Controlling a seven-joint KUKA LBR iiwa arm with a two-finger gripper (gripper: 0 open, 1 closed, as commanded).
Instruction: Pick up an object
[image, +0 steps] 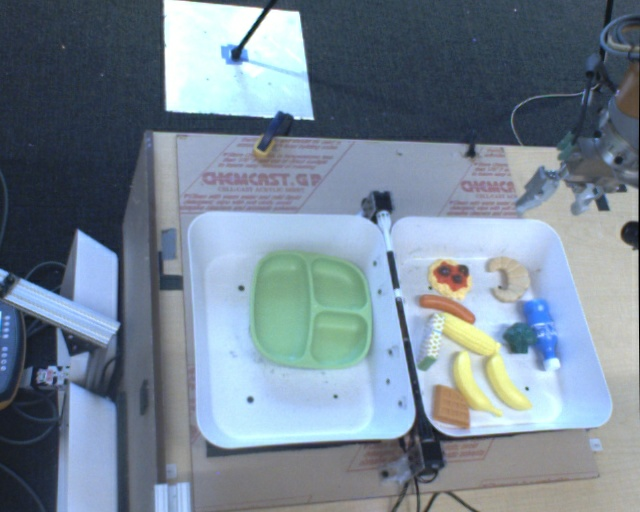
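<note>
Up at the far right, your end effector (560, 190) hangs spread apart and empty outside the right bin (585, 300); bananas (490, 380), bottle (541, 332), all untouched, nothing's picked yet.

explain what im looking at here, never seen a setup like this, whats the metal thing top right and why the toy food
One camera, fixed above a bench, looks down at a slant. The metal thing at upper right is a robot arm's end effector, its two-fingered grasping part. It hangs open above the bench, beyond the far edge of the bins, with nothing between its fingers.

Two shallow white bins sit side by side. The left bin holds a green divided plate. The right bin holds small toy food: two bananas, corn, a sausage, a pizza slice, a croissant, broccoli, a blue bottle and a waffle-like piece.

The robot's job is to pick one object up; that has not happened yet.
</note>
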